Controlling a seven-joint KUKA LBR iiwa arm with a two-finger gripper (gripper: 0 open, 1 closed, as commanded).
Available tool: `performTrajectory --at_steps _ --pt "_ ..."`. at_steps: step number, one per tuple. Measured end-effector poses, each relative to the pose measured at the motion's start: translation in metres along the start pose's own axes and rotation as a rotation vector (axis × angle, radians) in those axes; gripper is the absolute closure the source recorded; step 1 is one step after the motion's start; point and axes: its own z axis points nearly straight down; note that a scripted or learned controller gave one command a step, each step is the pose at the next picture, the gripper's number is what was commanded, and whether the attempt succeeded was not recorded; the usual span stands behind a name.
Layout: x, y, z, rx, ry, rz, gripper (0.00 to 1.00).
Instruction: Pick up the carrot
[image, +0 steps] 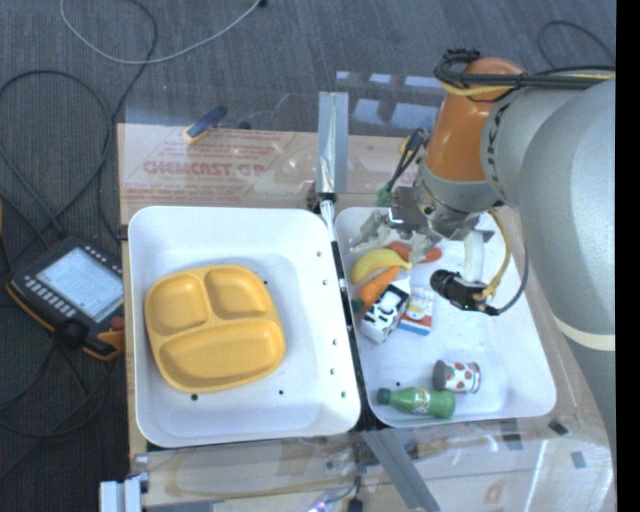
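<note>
The carrot (378, 286), a short orange piece with a green end, lies slanted in the upper left part of the right bin (520, 400). It rests just below a yellow banana (375, 263). My gripper (403, 228) hangs low over the bin's far end, just above and to the right of the banana and the carrot. A small orange-red piece (420, 252) shows right beneath the gripper; I cannot tell what it is. The carrot lies on the bin floor, apart from the gripper.
Beside the carrot sit a black-and-white box (384, 311) and a small white carton (421, 313). A spotted can (458, 376) and a green bottle (416, 401) lie near the bin's front. The left bin (160, 235) holds a yellow divided plate (213, 325).
</note>
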Motion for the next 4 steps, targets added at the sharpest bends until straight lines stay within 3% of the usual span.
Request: performTrajectory --at_steps 1,2,3,4 --pt "-0.056 -0.011 0.041 0.002 -0.004 0.071 0.0" --pt "-0.046 0.036 0.093 -0.015 -0.004 -0.003 0.0" --pt "-0.047 0.036 0.083 -0.015 -0.008 -0.004 1.0" --pt "-0.047 0.036 0.083 -0.015 -0.009 -0.004 0.0"
